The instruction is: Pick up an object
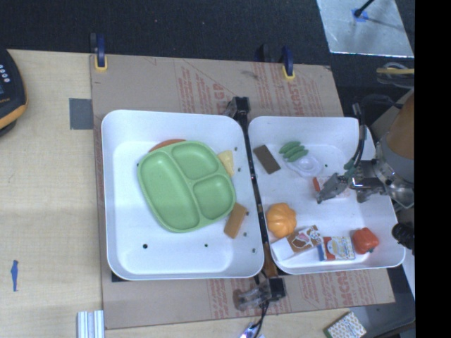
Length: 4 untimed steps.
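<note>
Jaws: you see the jaws (330,192) over the right bin (366,129), low in its right half, reaching in from the right; the two dark fingers stand apart, with nothing between them.
Red piece: a small red piece (316,184) lies just beside the jaws' tips, on their left; you cannot tell whether it touches them.
Clear wrapper: a clear wrapper (307,165) sits near the jaws, up and to their left.
Green pods: the green pods (292,148) lie beyond the wrapper, farther up and left of the jaws.
Brown block: a brown block (266,158) lies left of the jaws, near the bin's left wall.
Orange pumpkin: the orange pumpkin (281,219) sits below and left of the jaws.
Cartons: two printed cartons (320,244) lie below the jaws along the bin's near wall.
Red tomato: a red tomato (364,240) sits below and right of the jaws.
Left bin: the left bin (127,252) lies well left of the jaws and holds a green divided plate (186,184), a yellow wedge (226,162) and a tan block (235,221).
Worktop: both bins rest on cardboard (176,83) on your worktop (42,189).
</note>
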Each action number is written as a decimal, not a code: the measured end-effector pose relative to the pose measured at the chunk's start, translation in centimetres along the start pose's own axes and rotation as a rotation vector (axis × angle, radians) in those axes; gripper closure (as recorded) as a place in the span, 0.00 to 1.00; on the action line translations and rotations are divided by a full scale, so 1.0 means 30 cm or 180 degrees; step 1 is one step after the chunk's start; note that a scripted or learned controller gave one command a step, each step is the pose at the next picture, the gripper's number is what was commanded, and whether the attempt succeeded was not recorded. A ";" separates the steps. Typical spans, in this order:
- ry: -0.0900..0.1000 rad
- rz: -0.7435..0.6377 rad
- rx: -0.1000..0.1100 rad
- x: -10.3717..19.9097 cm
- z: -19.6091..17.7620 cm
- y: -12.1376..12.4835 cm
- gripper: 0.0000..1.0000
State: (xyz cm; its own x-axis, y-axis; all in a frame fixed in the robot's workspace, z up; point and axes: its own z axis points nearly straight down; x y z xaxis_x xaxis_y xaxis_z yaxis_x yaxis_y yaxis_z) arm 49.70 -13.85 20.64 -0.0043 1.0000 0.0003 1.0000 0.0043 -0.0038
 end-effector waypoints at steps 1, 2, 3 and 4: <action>-0.0008 -0.0015 -0.0016 0.034 0.340 0.240 0.00; -0.0002 0.0002 -0.0025 -0.065 0.367 0.337 0.00; -0.0009 -0.0009 -0.0029 -0.160 0.315 0.522 0.00; -0.0024 0.0001 -0.0045 -0.075 0.364 0.259 0.00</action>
State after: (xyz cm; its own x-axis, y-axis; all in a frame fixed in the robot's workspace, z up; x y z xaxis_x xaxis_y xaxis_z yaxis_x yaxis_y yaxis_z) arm 57.44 -16.06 9.69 -0.0038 1.0000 -0.0071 0.9999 0.0039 0.0103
